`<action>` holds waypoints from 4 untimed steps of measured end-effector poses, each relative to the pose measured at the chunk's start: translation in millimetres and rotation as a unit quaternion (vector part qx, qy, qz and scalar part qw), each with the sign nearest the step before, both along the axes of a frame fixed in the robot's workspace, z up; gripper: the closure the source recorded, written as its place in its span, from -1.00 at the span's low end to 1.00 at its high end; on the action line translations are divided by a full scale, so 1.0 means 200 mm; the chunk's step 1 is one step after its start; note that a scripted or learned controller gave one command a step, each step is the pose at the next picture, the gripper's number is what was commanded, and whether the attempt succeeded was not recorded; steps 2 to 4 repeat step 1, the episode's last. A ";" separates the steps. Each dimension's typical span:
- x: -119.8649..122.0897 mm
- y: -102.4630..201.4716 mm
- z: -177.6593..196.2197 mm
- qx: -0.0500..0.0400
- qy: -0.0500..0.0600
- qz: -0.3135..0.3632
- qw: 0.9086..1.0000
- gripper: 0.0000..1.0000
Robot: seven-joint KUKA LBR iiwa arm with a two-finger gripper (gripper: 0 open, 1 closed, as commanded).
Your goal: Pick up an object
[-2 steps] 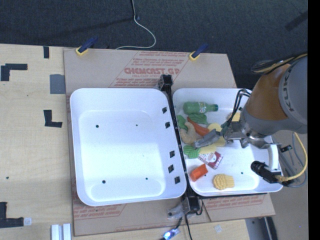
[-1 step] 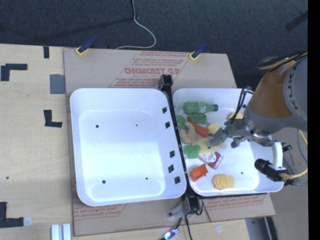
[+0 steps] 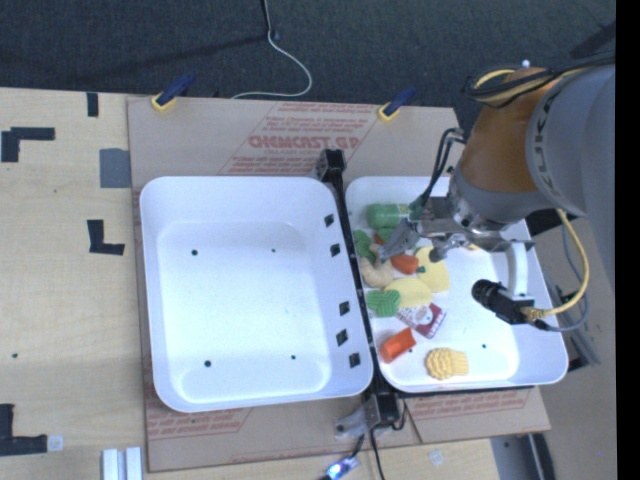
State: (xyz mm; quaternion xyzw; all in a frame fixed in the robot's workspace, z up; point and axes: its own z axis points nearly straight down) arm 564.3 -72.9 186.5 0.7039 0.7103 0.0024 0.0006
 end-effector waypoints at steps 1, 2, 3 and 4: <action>0.21 0.37 0.08 0.000 0.001 0.000 1.000 1.00; 0.21 0.37 0.08 0.000 0.001 0.000 1.000 1.00; 0.21 0.37 0.08 0.000 0.001 0.000 1.000 1.00; 0.21 0.37 0.08 0.000 0.001 0.000 1.000 1.00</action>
